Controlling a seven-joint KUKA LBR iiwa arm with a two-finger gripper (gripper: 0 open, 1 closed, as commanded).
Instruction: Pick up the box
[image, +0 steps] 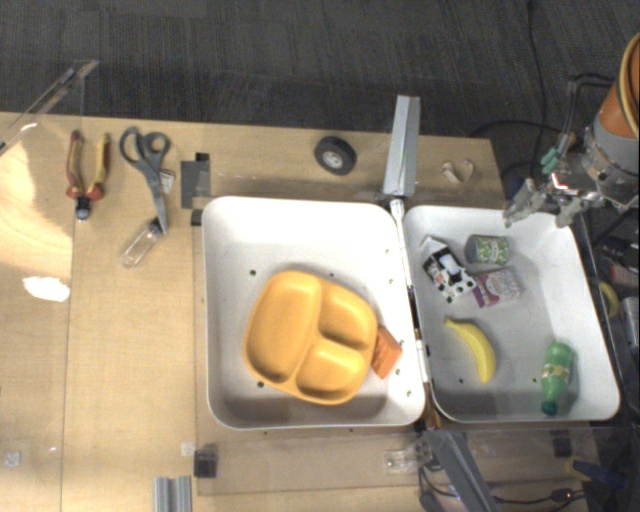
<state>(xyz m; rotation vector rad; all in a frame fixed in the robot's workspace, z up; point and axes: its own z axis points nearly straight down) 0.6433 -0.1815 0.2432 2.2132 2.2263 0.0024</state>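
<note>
Bins sit side by side on a tabletop (120, 330); the right bin (590, 330) holds a small black-and-white box (446, 271), just left of a green can (488, 249) and above a banana (473, 347). Above that bin's top right corner hangs the gripper (545, 200), holding nothing; I cannot tell how its fingers stand.

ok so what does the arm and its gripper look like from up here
The arm enters at the upper right: grey body with an orange band above the wrist. Below that sits a cluttered metal wrist section with small green and red bits on it. The gripper is a pale grey metal piece.
</note>
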